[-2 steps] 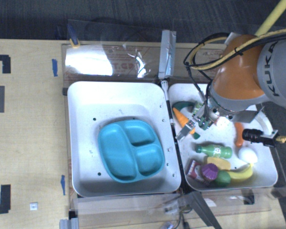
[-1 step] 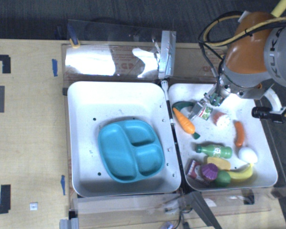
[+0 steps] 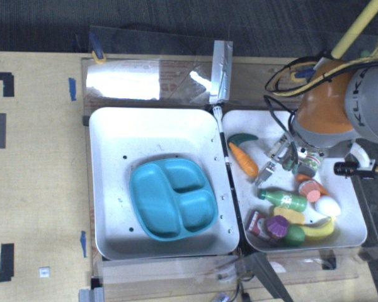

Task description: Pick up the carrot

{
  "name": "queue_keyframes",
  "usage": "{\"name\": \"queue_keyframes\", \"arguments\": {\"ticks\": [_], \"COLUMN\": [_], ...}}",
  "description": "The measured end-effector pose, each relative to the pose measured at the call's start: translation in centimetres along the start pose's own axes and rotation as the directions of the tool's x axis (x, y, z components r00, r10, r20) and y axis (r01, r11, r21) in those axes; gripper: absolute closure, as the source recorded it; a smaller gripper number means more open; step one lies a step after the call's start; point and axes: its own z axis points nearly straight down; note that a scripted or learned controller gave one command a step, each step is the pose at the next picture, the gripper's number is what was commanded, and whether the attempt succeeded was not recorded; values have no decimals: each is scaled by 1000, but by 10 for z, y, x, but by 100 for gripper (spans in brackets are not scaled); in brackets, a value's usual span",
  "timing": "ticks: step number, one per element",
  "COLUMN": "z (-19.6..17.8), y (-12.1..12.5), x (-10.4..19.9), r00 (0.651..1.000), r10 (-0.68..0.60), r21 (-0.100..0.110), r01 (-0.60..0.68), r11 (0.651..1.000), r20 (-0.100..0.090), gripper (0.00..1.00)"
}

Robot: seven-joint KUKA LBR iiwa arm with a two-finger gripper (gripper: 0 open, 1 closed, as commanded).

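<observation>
The orange carrot [image 3: 243, 158] with a green top lies at a slant near the left wall of the right bin [image 3: 359, 228], toward the back. My gripper [image 3: 271, 162] hangs over the right bin, just to the right of the carrot, its metal fingers [image 3: 265, 169] pointing down and left. Nothing is visibly held between them. The arm's orange band sits above and to the right of the gripper.
Several toy foods crowd the front of the right bin: a green bottle [image 3: 283, 199], a banana [image 3: 315, 228], a white egg [image 3: 328, 205], a purple piece [image 3: 278, 224]. The left bin [image 3: 113, 131] holds a blue divided tray [image 3: 174, 197]. Black cables loop at the back right.
</observation>
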Motion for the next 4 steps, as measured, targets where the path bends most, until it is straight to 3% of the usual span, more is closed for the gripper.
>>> {"name": "queue_keyframes", "arguments": {"ticks": [1, 2, 3, 4], "z": [-13, 0, 0, -1], "y": [2, 21, 20, -5], "x": [-2, -3, -11, -29], "r00": [1000, 903, 716, 438], "r10": [2, 430, 698, 899], "r21": [-6, 10, 26, 15], "r01": [-2, -430, -698, -899], "r11": [1000, 903, 716, 438], "r20": [7, -10, -11, -2], "gripper": [100, 100, 100, 100]}}
